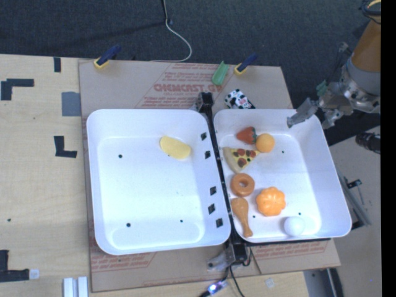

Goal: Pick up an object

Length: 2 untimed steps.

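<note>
Where the arm enters at the upper right of the frame, its gripper hangs over the upper right rim of the right bin; one grey finger points left, and whether the fingers are spread or closed cannot be told. Nothing is seen between them.

Right bin, left half, top to bottom:
- strawberry, touching an orange ball
- pizza slice, just below the strawberry
- doughnut
- drumstick, beside the divider
- pumpkin, right of the doughnut
- white ball, lower right corner

Left bin: one yellow lump, upper middle.

Outside the bins, upper centre of the frame: black-and-white toy and green piece on the cardboard; two yellow-and-blue clamps at its top edge.
</note>
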Each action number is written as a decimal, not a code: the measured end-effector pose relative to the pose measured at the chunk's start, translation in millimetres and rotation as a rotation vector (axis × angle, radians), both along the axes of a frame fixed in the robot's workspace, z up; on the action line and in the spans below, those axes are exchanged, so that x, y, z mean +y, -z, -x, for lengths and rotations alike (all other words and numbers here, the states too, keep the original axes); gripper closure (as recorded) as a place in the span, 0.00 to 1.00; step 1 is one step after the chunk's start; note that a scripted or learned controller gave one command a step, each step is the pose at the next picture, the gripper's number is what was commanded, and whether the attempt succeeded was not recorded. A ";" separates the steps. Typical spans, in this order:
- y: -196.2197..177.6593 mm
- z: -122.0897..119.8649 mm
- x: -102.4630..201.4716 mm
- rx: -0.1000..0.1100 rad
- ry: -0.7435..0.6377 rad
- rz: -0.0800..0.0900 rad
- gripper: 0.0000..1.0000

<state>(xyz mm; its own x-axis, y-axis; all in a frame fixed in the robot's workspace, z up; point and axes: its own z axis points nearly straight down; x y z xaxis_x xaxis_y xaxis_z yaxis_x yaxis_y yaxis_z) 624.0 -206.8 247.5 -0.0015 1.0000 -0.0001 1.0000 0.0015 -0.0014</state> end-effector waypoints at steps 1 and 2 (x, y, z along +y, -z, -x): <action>143.3 -25.2 59.5 0.007 -0.005 -0.003 0.00; 162.7 -27.4 94.3 -0.002 -0.002 0.001 0.00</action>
